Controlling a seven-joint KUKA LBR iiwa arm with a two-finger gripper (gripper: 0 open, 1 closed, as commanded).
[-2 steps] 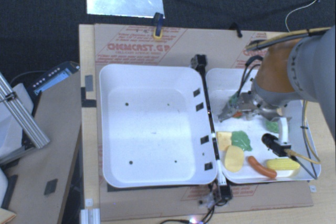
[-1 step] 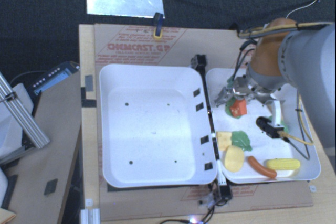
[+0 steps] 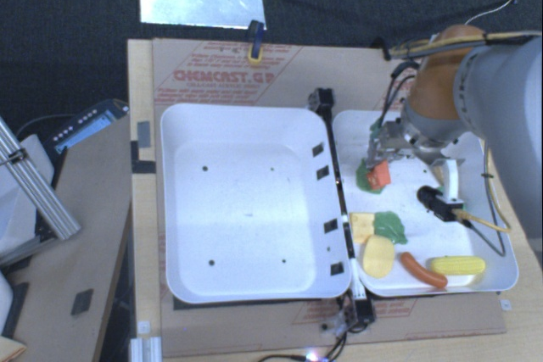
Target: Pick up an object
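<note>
My gripper (image 3: 376, 157) hangs low over the left part of the right bin (image 3: 501, 267). It is directly above an orange-red piece (image 3: 382, 175) that lies against a small green piece (image 3: 366, 180). The gripper's tip meets the top of these two pieces, and its body hides the contact. Closer to the front of the same bin lie a pale yellow block (image 3: 362, 226), a green leafy piece (image 3: 391, 225), a yellow oval (image 3: 379, 256), a red sausage (image 3: 422, 270) and a yellow corn cob (image 3: 456, 266).
The left bin (image 3: 182, 127) stands beside the right one, with a black clipped divider (image 3: 333, 174) between them. A black connector (image 3: 436, 203) and its cables hang over the right bin's middle. The grey arm (image 3: 501, 97) covers the right bin's back right corner.
</note>
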